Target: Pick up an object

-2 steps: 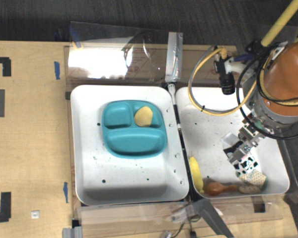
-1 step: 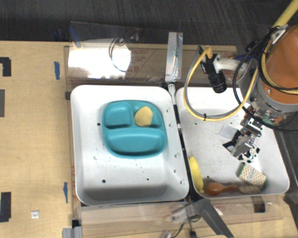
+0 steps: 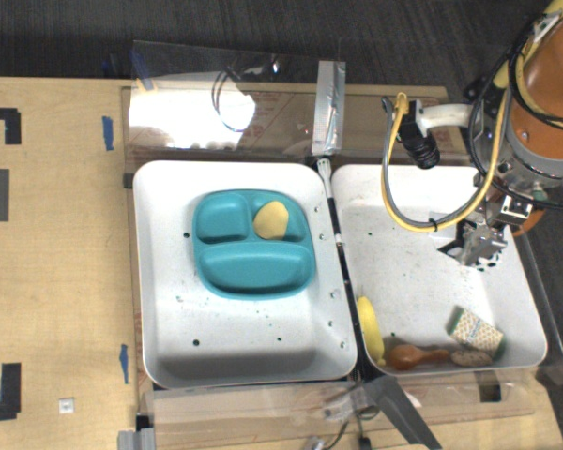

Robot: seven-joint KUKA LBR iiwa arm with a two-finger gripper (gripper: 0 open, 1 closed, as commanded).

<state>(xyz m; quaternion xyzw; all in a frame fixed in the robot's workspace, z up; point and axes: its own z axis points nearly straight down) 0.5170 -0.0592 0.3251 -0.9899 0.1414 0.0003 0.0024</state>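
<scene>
The sponge (image 3: 476,330) sits in the right bin's (image 3: 422,279) near-right corner, just toward the near edge from the gripper (image 3: 479,246), long axis slanting across the corner, though honestly I can't tell the fingers' state.

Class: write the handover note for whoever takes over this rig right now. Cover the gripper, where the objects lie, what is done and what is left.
Gripper: over the right bin, far right side, holding nothing.
Right bin, near edge: banana, wooden spoon, patterned block.
Left bin: teal divided plate with a yellow lump in its upper right compartment.
Done: nothing picked.
Left: grasp and lift one object.
</scene>
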